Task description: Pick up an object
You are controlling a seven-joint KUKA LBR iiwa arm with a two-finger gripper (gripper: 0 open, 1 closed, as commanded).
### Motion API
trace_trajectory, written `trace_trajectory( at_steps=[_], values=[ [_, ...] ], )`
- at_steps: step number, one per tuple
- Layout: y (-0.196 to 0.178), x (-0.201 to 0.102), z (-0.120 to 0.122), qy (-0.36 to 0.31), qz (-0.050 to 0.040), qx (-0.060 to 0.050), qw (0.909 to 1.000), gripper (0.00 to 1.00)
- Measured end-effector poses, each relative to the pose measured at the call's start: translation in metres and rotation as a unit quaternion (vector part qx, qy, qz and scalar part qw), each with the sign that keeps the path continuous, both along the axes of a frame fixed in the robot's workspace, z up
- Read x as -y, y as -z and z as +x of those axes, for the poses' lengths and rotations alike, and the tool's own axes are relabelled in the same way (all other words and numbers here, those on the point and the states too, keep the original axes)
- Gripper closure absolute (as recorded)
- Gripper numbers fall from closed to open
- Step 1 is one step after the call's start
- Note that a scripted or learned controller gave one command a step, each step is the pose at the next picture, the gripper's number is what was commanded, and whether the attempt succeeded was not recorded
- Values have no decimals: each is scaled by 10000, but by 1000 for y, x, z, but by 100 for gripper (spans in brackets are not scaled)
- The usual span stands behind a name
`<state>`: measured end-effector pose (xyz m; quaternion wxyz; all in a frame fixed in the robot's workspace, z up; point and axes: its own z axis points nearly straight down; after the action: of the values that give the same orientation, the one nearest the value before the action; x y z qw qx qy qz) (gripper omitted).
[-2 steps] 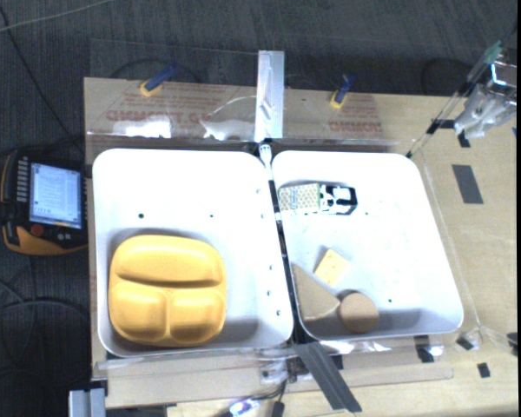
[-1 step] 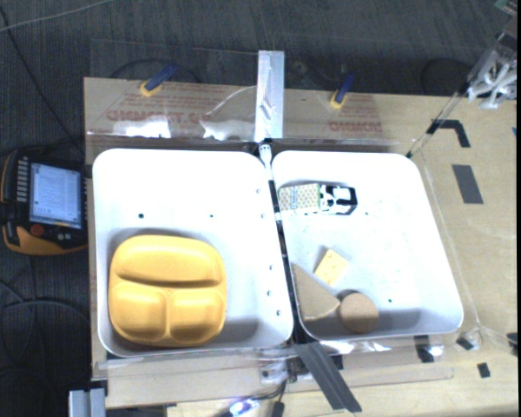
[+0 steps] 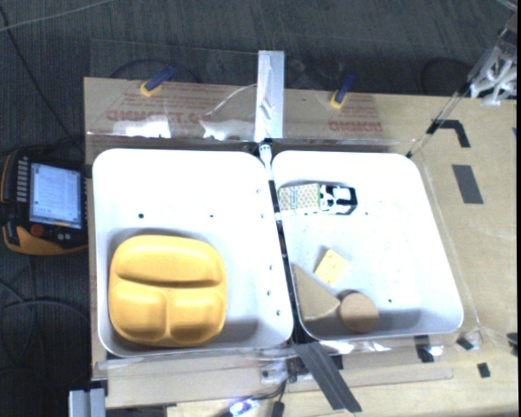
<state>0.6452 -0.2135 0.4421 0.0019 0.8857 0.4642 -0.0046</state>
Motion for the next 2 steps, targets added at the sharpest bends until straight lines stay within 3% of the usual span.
trace_trajectory(
  at_steps=[2],
  values=[
    [-17, -3, 2, -23, -36, -30, 10000, 100]
  ],
)
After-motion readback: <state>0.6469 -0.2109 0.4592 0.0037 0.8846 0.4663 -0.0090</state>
